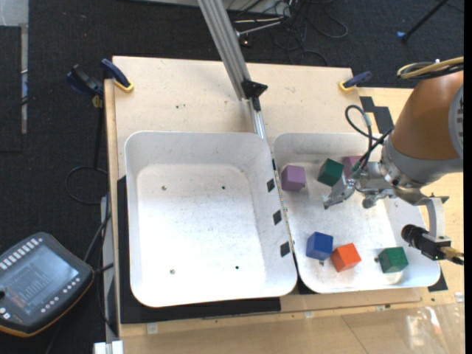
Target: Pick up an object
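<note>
The right bin point(413, 277) holds several cubes. A purple cube point(293, 177) and a dark green cube point(331, 172) lie at its far left, and another purple cube point(352, 162) peeks out behind the arm. A blue cube point(319, 245), an orange cube point(345, 257) and a green cube point(392, 259) sit along the near side. My gripper point(348, 200) hangs over the middle of this bin, just right of and nearer than the dark green cube. It is open, with bare bin floor between its fingers.
The left bin point(147, 153) lies beside the right one, their walls meeting at the middle. A slanted metal pole point(225, 39) reaches down to the bins' far junction. Clamps sit at the bench's far corners, and a teach pendant point(37, 279) lies at the lower left.
</note>
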Robot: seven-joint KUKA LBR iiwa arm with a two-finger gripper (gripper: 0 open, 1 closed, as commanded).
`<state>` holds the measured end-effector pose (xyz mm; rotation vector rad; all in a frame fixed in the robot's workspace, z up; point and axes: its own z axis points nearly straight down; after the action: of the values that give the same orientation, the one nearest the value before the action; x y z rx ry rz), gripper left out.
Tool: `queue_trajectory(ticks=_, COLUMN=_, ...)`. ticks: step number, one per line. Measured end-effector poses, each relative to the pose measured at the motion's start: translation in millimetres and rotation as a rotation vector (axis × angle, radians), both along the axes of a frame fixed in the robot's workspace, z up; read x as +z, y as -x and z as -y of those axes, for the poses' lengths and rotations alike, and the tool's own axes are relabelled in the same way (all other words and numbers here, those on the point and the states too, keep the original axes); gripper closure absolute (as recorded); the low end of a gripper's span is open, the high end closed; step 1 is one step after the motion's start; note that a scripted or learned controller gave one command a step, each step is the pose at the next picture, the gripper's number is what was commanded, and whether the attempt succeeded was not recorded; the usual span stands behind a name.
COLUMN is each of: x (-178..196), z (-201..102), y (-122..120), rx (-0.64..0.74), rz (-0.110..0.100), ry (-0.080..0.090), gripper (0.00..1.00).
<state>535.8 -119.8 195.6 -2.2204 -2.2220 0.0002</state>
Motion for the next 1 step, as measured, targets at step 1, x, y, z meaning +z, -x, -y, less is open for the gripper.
queue_trajectory(ticks=1, x=0.1, z=0.1, y=-0.1, rx=-0.001, rz=0.000, ry=0.000, gripper=0.00)
